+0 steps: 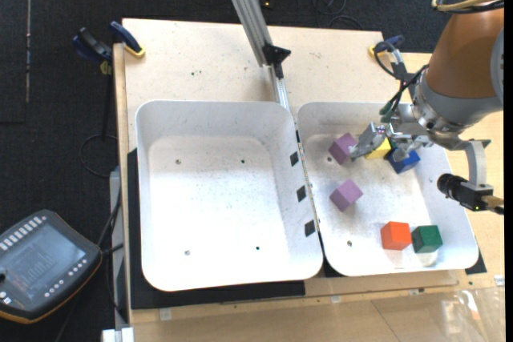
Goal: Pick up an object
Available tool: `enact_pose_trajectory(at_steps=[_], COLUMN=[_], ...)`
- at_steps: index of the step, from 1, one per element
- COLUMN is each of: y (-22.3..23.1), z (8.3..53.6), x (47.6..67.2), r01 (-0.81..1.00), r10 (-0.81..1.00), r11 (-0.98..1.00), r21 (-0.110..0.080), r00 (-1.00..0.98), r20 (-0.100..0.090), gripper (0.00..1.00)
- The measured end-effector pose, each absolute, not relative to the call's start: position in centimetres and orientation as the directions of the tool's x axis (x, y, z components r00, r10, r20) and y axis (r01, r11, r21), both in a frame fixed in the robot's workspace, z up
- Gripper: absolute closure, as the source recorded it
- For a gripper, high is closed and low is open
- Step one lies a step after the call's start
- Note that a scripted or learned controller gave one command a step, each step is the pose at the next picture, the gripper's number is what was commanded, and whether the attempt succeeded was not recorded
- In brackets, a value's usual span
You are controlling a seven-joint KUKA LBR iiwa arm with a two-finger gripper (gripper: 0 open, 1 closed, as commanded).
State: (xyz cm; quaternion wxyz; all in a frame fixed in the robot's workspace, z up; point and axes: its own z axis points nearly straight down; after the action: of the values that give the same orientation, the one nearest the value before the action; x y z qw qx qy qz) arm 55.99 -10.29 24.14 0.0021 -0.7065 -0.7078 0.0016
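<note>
We see arm (469,60) reaching in from right, pincer (383,142) down in right bin (449,172), upper part. Can't tell how far open it is, or if it has hold of anything. Yellow block (378,149) right at pincer tip, blue block (403,162) touching it on right. Purple cube (343,148) just left of pincer, second purple cube (346,195) below, apart. Orange cube (395,235) and green cube (426,238) side by side near front edge. Left bin (160,124) beside it on table (200,60).

Count in my bins

I count two purple blocks (343,148) (346,195), one orange (395,235), one green (426,237), one blue (403,161), one yellow (379,148).
</note>
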Motion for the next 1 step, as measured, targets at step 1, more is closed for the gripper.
enact_pose_trajectory(at_steps=[1], y=[-10.31], z=[24.39], x=[56.07], r01=[1.0], r10=[1.0], r11=[0.0], r21=[0.0], r00=[0.0], r20=[0.0], gripper=[0.0])
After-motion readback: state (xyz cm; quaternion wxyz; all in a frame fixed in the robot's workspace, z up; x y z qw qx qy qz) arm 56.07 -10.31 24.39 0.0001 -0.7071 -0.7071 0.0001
